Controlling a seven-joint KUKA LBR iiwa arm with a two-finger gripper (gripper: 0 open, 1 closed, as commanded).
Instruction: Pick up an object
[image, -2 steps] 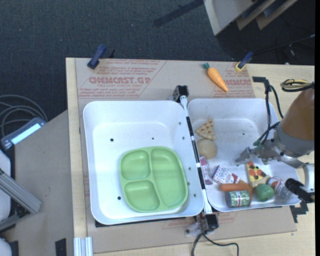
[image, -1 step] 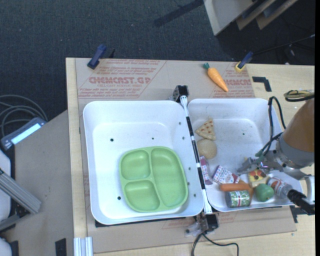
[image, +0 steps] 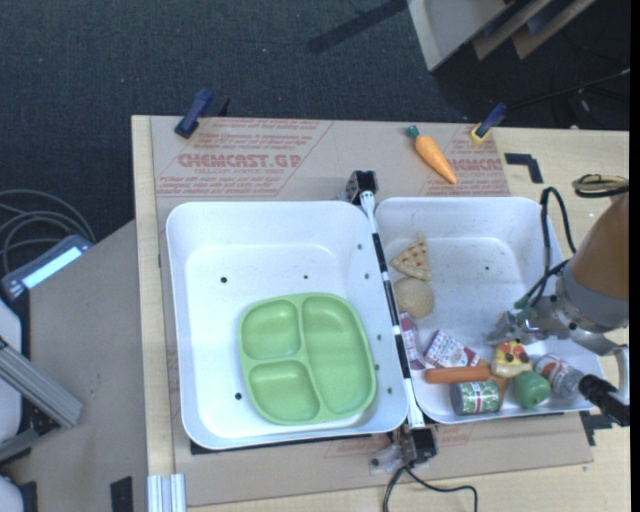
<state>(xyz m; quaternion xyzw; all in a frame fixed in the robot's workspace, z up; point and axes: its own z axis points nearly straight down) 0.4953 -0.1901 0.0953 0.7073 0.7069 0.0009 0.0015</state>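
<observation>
Dark carpet lies behind a pale tabletop (image: 150, 300) whose middle is covered by a brown protective sheet printed with red lettering. Two shallow white bins sit on it side by side. The left bin (image: 200, 250) carries a green divided plate (image: 305, 357) with three compartments, lying toward its near right part. The right bin (image: 470, 215) holds the small toys, mostly gathered along its near edge.

The grey arm (image: 600, 285) enters from the right, its orange band above the wrist, and the tool (image: 520, 322) hangs low over the right bin's near right area, just above the toy pile. Its tips are blurred and partly hidden among cables, so whether they are spread or pressed together cannot be told.

In the right bin, a toy pizza slice (image: 412, 258) lies near the left wall, with a beige roll (image: 414, 297) just below it. Nearer the front lie a red-and-white packet (image: 447, 350), a toy hot dog (image: 458, 375), a small can (image: 474, 397), a green ball-like piece (image: 531, 390), and a yellow and red toy (image: 511, 357), perhaps food, just beside the tool.

Outside the bins, a toy carrot (image: 435, 155) rests on the tabletop beyond the right bin. A blue clamp (image: 193, 112) grips the far left edge.
</observation>
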